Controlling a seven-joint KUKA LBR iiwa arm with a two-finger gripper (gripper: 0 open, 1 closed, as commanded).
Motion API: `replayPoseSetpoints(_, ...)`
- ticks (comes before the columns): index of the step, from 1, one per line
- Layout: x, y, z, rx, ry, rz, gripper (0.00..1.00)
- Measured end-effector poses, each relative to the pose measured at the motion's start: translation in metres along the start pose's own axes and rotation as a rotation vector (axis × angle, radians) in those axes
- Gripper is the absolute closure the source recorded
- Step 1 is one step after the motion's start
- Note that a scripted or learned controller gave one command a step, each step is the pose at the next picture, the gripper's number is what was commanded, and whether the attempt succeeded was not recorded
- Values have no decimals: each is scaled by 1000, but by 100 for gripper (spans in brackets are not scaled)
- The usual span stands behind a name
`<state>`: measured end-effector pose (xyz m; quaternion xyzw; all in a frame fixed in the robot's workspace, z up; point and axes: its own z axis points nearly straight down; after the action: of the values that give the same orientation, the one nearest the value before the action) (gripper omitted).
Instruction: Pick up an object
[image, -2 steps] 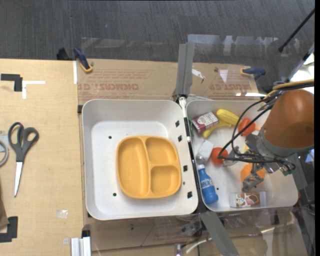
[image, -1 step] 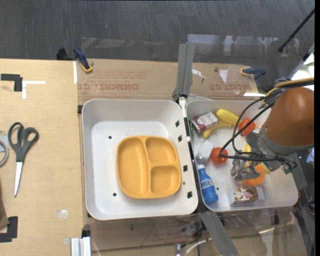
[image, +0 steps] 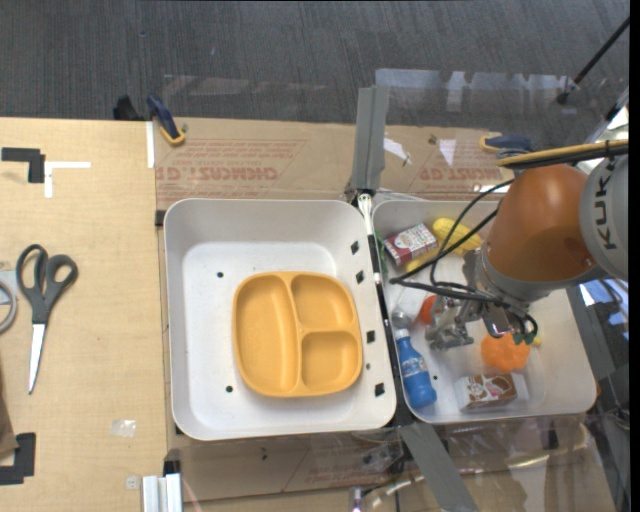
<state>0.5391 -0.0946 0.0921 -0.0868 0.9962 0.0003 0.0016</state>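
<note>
The right bin (image: 575, 385) holds several small objects. A blue bottle (image: 413, 370) lies along its left wall. A brown and white carton (image: 488, 391) rests near the front. An orange toy fruit (image: 505, 353) sits just behind the carton. A red and white packet (image: 411, 243) and a yellow object (image: 452, 233) lie at the back. My gripper (image: 472, 326) hangs low over the middle of this bin, between the bottle and the orange fruit, close to the fruit's left side. The wrist hides what lies beneath it.
The left bin (image: 190, 300) holds an orange divided plate (image: 297, 332). Scissors (image: 40, 300) lie on the bench at the far left. The arm's orange band (image: 540, 225) covers the back right of the right bin. Black cables loop near the gripper.
</note>
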Motion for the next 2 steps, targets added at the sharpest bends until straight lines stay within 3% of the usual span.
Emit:
replayPoseSetpoints(1, -26, -9, 0, 1, 0, 327, 100)
replayPoseSetpoints(2, -72, -32, -182, 2, -2, 461, 100)
